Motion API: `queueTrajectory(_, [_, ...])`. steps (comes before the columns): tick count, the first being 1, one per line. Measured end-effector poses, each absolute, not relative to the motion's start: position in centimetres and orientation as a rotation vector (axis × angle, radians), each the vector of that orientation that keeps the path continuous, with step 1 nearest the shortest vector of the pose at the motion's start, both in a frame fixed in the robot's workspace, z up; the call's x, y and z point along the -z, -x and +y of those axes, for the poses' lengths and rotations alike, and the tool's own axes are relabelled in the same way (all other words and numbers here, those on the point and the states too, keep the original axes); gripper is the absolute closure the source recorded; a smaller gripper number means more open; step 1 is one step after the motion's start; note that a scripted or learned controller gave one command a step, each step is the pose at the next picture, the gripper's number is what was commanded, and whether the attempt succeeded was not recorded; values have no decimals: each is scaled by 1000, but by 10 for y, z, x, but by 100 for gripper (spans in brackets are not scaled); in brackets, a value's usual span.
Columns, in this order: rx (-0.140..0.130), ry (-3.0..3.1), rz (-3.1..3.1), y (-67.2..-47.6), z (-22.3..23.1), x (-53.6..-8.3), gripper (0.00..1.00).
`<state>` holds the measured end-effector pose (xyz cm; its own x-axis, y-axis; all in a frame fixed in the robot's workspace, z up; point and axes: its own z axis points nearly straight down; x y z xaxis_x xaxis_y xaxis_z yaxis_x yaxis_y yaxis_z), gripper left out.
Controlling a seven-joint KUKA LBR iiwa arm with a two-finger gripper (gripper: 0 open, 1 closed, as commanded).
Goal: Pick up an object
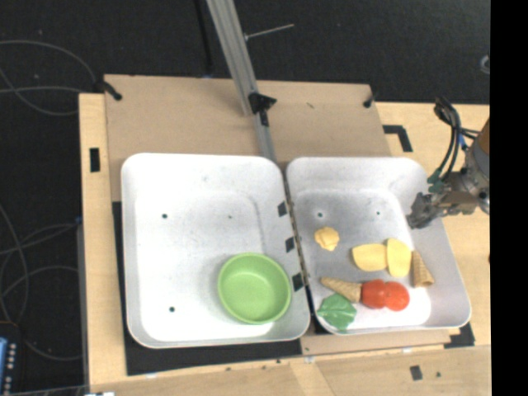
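Note:
My gripper (pixel 421 211) hangs over the right edge of the right bin (pixel 355 180), with the arm entering from the right. In that bin lie a small yellow lump (pixel 327 238), a yellow piece (pixel 370 257), a yellow wedge (pixel 399 257), a red tomato (pixel 384 294), a tan cone (pixel 341 287), a second cone (pixel 421 269) and a green leafy piece (pixel 337 311). The gripper stands above and to the right of the yellow wedge, apart from all of them. I see nothing between its fingers.
The left bin (pixel 190 196) holds a green bowl (pixel 254 287) near its front right corner. A grey metal post (pixel 239 56) rises behind the seam between the bins. Cables (pixel 450 134) trail from the arm at the right.

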<state>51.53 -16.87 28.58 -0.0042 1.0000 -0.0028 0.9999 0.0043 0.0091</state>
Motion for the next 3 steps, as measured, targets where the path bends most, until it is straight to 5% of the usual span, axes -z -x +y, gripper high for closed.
queueTrajectory(3, [-3, -2212, 2231, -545, -23, -267, 100])
